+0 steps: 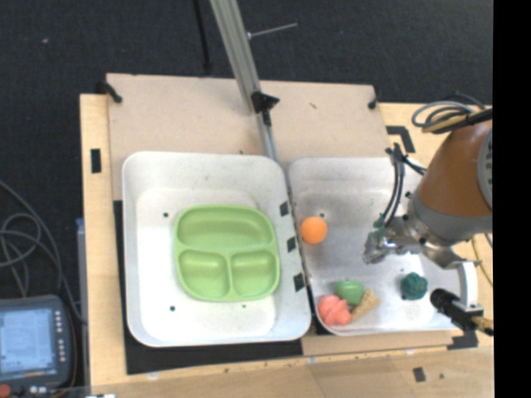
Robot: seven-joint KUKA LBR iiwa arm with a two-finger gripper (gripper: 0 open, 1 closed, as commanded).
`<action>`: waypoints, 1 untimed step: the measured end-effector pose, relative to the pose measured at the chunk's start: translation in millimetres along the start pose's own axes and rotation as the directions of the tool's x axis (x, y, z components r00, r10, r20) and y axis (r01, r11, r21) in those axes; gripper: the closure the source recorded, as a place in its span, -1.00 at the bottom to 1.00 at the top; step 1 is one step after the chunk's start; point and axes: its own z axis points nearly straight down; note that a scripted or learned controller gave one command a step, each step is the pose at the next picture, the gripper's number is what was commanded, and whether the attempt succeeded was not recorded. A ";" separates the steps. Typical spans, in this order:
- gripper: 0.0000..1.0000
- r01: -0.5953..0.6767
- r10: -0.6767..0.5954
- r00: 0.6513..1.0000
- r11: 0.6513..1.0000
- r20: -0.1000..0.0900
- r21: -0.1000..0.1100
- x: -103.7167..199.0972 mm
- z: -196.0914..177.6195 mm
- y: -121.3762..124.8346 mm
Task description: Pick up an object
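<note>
Orange ball (314, 230) is sitting left of the gripper (380, 247) (finger state: cannot tell); it's needing a centred, straight-down approach.

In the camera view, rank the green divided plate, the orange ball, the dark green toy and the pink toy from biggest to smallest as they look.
1. Green divided plate, by far the largest.
2. Pink toy.
3. Orange ball and dark green toy: they look about alike, so I won't rank them.
</note>
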 end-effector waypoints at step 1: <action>1.00 0.001 -0.001 1.000 1.000 0.000 0.000 -1.5 -54.1 3.0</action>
